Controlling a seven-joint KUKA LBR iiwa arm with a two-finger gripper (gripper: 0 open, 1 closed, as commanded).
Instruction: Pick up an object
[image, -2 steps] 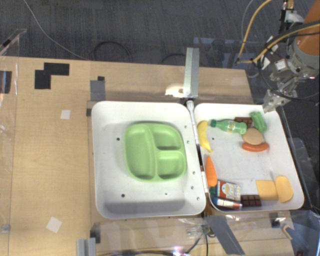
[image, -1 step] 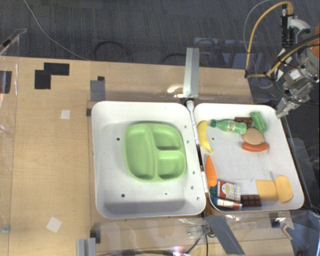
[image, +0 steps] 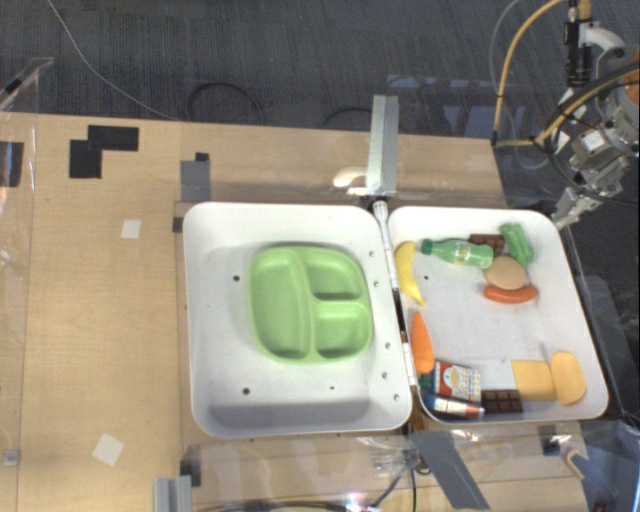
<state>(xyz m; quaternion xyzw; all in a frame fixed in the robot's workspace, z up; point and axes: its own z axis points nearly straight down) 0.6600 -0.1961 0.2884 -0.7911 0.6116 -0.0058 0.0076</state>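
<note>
While the gripper is hanging off the right bin's far right corner, fingers too blurred for me to tell their spread and nothing visibly in them, the green bottle is lying in that bin's far part, long axis left-right, cap pointing left toward the banana.

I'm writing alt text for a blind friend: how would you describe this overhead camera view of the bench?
Two shallow white bins sit side by side on a wooden bench: the left bin holds a green divided plastic tray, the right bin holds scattered toy foods, among them a yellow banana, an orange carrot and a green bottle. The robot's pincer hangs at the right bin's upper right corner.
</note>
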